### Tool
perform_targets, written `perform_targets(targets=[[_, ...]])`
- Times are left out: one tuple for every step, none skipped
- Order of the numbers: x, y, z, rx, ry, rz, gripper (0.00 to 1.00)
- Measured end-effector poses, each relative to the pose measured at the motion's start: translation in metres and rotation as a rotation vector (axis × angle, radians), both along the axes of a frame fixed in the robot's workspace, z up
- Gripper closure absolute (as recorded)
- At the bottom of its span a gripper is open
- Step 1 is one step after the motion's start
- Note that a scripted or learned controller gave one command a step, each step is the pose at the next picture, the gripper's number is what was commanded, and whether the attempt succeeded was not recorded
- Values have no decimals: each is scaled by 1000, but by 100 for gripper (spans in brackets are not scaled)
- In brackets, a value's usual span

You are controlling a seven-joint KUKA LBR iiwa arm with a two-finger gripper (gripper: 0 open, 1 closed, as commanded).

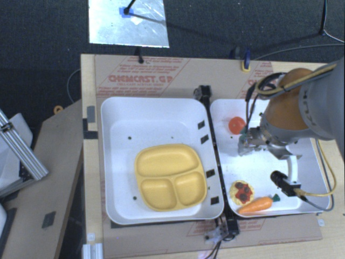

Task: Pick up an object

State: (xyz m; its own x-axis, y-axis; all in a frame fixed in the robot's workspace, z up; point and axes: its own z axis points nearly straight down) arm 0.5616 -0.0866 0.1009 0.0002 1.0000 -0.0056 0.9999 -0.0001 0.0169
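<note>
**Closing in on the red ball in the right bin**

Lying near the far left corner of the right bin [310, 206]: a small red ball [236, 125], apart from the other pieces. Sitting just beside it, toward the near side: the gripper [247, 143], low over the white floor. Holding nothing visibly; whether its tips are spread or pressed together, impossible to tell at this angle.

Resting along the near edge of the same bin: a small pizza toy [241, 192], touching or almost touching an orange carrot [256, 204]. Sitting in the left bin [116, 144]: a yellow divided tray [170, 176].

Judging the step: lining up on the ball. Best handled by centring straight over it, descending fully, and closing across its widest part, since a round toy is likely to roll or squirt out from an off-centre pinch. Worth keeping clear of the bin wall and the central divider close by.

Hard to make out: the gripper's working end, blurred and partly covered by the grey and orange arm [302, 109]. Also unclear: whether the ball is truly a ball or a tomato-like toy.
</note>
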Motion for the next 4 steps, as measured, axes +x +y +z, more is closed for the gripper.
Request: perform_targets(targets=[[7, -9, 52, 4, 11, 4, 100], [12, 0, 111, 5, 9, 6, 100], [13, 0, 141, 5, 12, 5, 100], [17, 44, 140, 7, 15, 10, 100]])
